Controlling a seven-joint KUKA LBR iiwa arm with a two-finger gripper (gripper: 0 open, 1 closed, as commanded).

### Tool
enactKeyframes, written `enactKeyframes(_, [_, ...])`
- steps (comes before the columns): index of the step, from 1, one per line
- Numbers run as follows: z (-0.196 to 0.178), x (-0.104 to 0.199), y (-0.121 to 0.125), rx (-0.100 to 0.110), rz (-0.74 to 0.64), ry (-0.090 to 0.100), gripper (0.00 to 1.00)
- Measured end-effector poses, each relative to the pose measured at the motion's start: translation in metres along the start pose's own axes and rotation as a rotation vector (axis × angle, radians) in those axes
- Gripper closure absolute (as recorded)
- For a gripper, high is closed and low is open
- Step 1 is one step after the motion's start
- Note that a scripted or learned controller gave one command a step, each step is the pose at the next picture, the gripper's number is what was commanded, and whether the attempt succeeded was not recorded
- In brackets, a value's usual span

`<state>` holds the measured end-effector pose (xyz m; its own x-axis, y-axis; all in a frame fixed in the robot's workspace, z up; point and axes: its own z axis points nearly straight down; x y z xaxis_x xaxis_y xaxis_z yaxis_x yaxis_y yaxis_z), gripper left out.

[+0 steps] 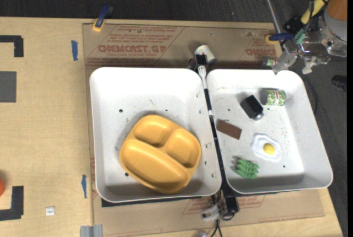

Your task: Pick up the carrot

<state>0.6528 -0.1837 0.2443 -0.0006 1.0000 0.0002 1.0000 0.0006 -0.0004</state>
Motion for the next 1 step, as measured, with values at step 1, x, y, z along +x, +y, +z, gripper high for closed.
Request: enactKeyframes(1, [0.0595,0.1041,0.0139,0.001,0.03,0.001,0.0])
